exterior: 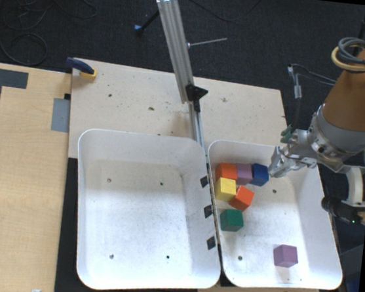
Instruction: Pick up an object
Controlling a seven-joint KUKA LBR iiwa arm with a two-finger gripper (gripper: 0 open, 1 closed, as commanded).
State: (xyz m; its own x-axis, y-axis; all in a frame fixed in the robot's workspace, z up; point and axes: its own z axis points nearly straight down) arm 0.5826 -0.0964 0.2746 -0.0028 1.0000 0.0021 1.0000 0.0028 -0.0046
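Note:
The right bin (318, 254) holds a cluster of small cubes near its left wall: an orange cube (227, 171), a mauve cube (244, 173), a blue cube (259, 174), a yellow cube (227, 187), a second orange cube (243, 197) and a green cube (231, 219). A lone purple cube (285, 255) rests near the bin's front right. My gripper (279, 167) hangs just right of the blue cube, over the bin's back part, with nothing seen between its fingers.
The left bin (103, 145) lies beside the right one, with black clips on the shared wall. A slanted aluminium rail (178, 49) rises behind the bins. A blue and yellow clamp (81, 67) sits at the bench's back left corner.

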